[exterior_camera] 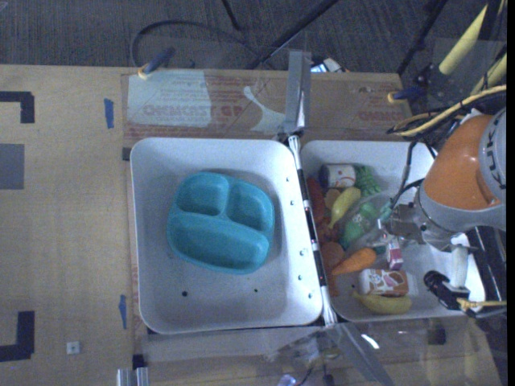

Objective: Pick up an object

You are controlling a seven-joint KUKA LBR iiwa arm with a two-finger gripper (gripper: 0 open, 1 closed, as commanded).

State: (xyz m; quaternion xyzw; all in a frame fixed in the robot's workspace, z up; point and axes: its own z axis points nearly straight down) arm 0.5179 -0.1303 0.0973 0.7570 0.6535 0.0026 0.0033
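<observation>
The hand (pixel 392 230) hangs low inside the right shallow white bin (pixel 418 153), and whether it is apart or together cannot be told. Crowded just to its left are a green plastic toy (pixel 360 218), a yellow toy banana (pixel 344 204) and an orange toy carrot (pixel 354 261). Below it lie a small printed carton (pixel 382 281) and a second yellow banana (pixel 385 302). The left white bin (pixel 153 240) holds a teal divided plastic plate (pixel 220 221), well apart from the hand.

Grey arm (pixel 471 179) with orange band, reaching in from the right, wrist angled down and leftward; claw (pixel 392 230) low, fingers too blurred to read.
</observation>
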